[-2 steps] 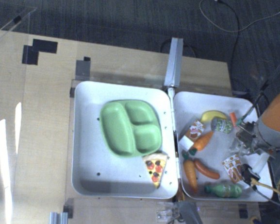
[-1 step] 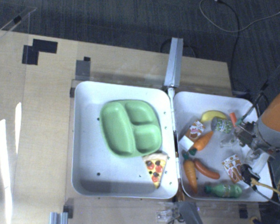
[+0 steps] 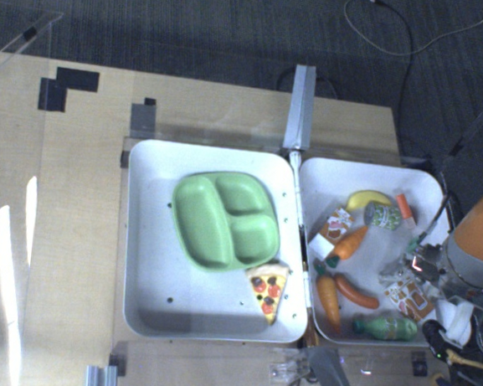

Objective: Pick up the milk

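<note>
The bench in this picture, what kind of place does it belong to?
Probably a robot test lab, not a kitchen. A robot arm reaches over two white bins on a wooden bench. The bins hold toy food such as a pizza slice, and a loose cable lies on the carpet.

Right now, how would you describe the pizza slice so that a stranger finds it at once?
Look in the left bin, which holds a green divided plate. The pizza slice lies by the plate's lower right corner, near the wall between the bins. It is a yellow wedge with red dots.
</note>
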Controlling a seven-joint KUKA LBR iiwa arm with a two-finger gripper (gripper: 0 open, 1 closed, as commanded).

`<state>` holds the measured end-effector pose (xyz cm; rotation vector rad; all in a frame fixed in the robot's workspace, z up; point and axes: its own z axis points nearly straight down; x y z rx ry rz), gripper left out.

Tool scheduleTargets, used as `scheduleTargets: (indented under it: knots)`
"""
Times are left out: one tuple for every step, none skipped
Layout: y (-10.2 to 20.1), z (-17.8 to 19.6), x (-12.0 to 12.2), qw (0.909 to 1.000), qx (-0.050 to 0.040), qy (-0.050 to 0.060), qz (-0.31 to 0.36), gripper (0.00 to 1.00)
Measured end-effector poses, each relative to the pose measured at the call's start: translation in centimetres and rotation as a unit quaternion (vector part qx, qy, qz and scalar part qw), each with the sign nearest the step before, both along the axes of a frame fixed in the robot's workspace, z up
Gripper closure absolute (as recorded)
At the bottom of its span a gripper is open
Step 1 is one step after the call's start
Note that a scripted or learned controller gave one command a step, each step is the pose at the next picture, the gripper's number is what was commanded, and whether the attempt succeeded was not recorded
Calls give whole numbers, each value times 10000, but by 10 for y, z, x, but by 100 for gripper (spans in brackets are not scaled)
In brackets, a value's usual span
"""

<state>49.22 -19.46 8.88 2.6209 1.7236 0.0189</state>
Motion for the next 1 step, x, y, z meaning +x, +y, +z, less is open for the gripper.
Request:
scheduleTargets:
  knots:
    - [2, 13, 7, 10000, -21, -89, 24, 100]
